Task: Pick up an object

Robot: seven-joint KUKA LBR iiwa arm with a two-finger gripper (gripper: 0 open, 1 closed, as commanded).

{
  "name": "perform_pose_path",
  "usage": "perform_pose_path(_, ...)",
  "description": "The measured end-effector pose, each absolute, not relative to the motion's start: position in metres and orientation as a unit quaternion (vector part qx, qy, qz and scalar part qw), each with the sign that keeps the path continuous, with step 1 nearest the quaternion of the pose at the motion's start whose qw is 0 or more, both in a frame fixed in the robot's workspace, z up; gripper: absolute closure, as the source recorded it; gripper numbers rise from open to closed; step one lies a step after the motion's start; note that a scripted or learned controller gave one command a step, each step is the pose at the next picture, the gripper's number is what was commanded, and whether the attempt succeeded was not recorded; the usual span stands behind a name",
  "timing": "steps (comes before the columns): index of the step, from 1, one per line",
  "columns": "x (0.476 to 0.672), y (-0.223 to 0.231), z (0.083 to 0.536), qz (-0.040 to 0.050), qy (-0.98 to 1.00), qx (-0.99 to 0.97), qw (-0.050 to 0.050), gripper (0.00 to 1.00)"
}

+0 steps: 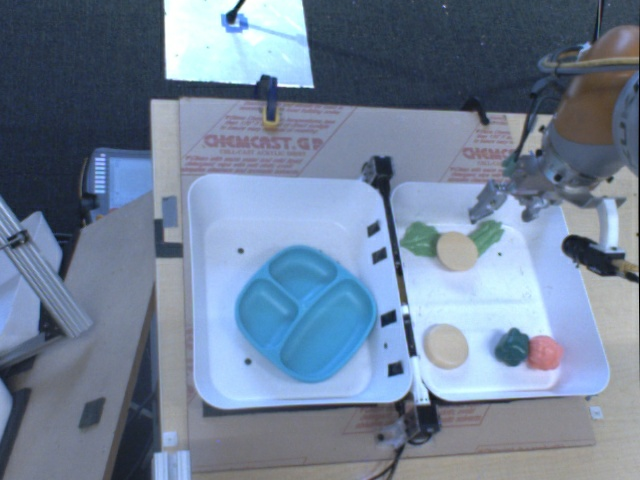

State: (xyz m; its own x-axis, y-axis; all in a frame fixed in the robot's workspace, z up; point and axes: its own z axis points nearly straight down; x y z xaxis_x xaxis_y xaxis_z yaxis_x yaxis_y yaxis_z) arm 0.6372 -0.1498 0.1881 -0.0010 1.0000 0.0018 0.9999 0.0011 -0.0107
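**Gripper poised over right bin; no object taken yet**

The gripper [510, 200] hangs above the far edge of the right bin [575, 298]. Its two fingers stand apart with nothing between them; it holds nothing.

Candidate objects all lie in the right bin. Nearest the gripper is a cluster at the far end: a green leafy piece [419, 238], a pale round disc [458, 251] touching it, and a second green piece [487, 234] on the disc's other side. At the near end lie a second pale disc [446, 346], well apart from the rest, and a dark green piece [512, 346] touching a pink-red round piece [544, 352].

The left bin [215, 268] carries a blue divided plate [305, 312].

Assessment: these look like toy foods, probably light, rigid and smooth-skinned, so liable to slip or skid. The discs lie flat and low; grasp would need to span the rim. The crowded far cluster risks a pinch on two items at once. The lone near disc offers the cleanest approach.
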Motion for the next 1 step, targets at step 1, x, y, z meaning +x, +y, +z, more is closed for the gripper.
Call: perform_pose_path(1, 0.6402, -0.1495, 0.1957, -0.0006, -0.708, -0.706, -0.001, 0.0)
